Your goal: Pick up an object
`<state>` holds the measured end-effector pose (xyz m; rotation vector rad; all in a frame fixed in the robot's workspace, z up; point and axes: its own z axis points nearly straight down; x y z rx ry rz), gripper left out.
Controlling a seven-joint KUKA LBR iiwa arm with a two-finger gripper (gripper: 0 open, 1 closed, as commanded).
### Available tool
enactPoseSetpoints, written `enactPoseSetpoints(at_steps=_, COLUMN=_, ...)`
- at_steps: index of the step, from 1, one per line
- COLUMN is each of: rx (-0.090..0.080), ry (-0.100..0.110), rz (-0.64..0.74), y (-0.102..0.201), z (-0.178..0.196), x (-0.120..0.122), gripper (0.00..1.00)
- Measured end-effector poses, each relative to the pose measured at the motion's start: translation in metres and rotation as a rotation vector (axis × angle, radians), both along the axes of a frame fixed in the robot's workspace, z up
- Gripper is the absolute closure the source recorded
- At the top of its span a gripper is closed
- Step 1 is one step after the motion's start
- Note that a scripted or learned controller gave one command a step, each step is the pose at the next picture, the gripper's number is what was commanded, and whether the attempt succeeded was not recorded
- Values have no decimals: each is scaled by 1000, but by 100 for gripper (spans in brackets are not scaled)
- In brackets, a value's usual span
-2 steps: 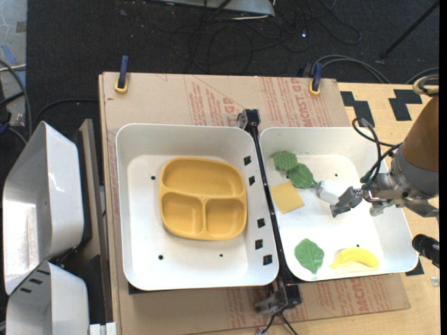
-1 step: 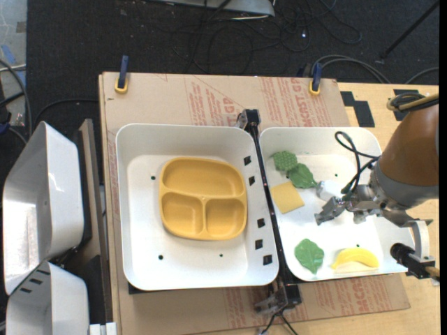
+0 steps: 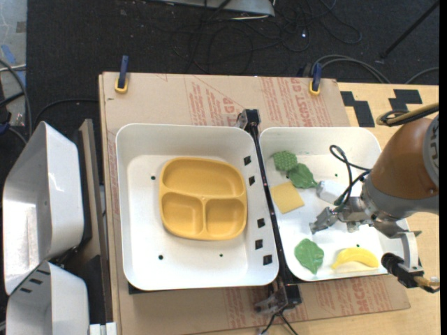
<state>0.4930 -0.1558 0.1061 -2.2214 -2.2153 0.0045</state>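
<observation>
left bin [image 3: 133,187]: yellow three-compartment tray [image 3: 203,197] | right bin [image 3: 363,139]: two green leafy pieces [image 3: 293,169] at back, pale yellow cheese-like square [image 3: 287,197], green leaf [image 3: 309,255] in front, curved yellow banana [image 3: 355,258] front right | hand [image 3: 325,220]: low mid-bin, grip state unreadable

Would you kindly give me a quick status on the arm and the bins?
Gripper low in right bin, nothing seen held. Cheese, leaf, banana lie close by, untouched. Yellow tray in left bin.
</observation>
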Motion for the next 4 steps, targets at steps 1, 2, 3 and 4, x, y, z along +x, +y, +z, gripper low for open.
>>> enactPoseSetpoints(at_steps=1, rx=0, ry=-4, rz=-1, y=0, z=13, x=1, gripper=100)
enactPoseSetpoints(at_steps=2, rx=-2, ry=-10, rz=5, y=5, z=64, x=-6, gripper=100)
enactPoseSetpoints(at_steps=3, rx=-3, ry=-11, rz=6, y=1, z=108, x=-1, gripper=100)
enactPoseSetpoints(at_steps=4, rx=-3, ry=-11, rz=7, y=0, z=153, x=0, gripper=100)
